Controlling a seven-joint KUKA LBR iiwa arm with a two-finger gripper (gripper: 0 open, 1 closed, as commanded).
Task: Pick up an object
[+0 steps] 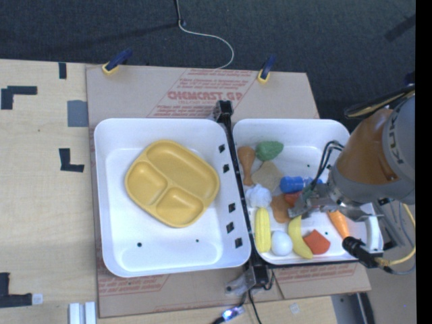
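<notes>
Toy foods [291,184] crowd the right bin beneath the lowered hand [305,201], grip state unclear.

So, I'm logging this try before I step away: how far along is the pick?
Nothing looks picked yet: the banana, corn cob, white egg and red block all lie in the right bin. In hand: the gripper sits low among the toys by the blue piece. Grasping and lifting one object remain. The yellow tray lies in the left bin.
</notes>
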